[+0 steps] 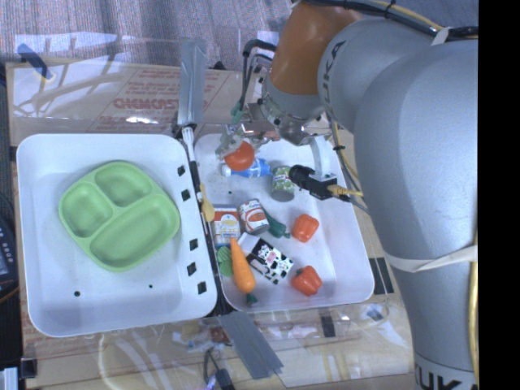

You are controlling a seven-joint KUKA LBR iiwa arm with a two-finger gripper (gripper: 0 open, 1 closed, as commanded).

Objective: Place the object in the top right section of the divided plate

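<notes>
The task is at its start: the gripper (241, 136) hangs just above a red toy (240, 158), I cannot tell whether gripped, and the green plate (119, 214) lies far to its left.

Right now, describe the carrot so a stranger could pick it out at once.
Look in the right bin, along its left wall near the front corner. The carrot lies there lengthwise beside a black-and-white cow-patterned block. It is the one long, tapered orange piece with a green end; the other orange-red items are rounder.
</notes>
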